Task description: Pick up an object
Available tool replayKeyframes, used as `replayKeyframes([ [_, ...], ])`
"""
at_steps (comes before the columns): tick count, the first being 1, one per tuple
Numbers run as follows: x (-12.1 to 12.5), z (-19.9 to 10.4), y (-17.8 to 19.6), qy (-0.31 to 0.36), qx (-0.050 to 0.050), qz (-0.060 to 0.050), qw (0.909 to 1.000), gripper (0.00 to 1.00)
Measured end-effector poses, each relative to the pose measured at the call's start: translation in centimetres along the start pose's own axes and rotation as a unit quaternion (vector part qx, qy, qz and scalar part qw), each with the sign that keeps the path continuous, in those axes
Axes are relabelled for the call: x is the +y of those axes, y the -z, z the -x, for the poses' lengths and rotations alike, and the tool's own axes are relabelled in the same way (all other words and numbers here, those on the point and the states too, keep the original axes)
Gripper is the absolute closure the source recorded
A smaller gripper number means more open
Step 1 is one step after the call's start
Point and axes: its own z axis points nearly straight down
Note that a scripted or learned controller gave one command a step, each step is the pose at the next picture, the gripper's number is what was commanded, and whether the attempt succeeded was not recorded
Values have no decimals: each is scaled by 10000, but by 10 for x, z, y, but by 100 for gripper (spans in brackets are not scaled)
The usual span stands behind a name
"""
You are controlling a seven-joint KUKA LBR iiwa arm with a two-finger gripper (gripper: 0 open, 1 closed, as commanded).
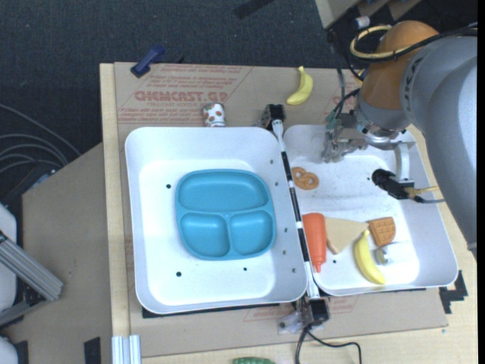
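Above the right bin [424, 268], beyond the pretzel [305, 178], our gripper [336, 144] hovers with nothing visibly held, jaws' opening impossible to tell; we judge this the approach, next descending squarely onto the pretzel.

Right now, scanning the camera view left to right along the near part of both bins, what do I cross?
Blue divided plate → orange carrot → pale cheese wedge → yellow banana.
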Motion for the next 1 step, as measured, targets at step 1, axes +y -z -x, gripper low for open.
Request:
replayKeyframes([
  [1, 0, 0, 0, 0, 1, -3, 10000, 0],
])
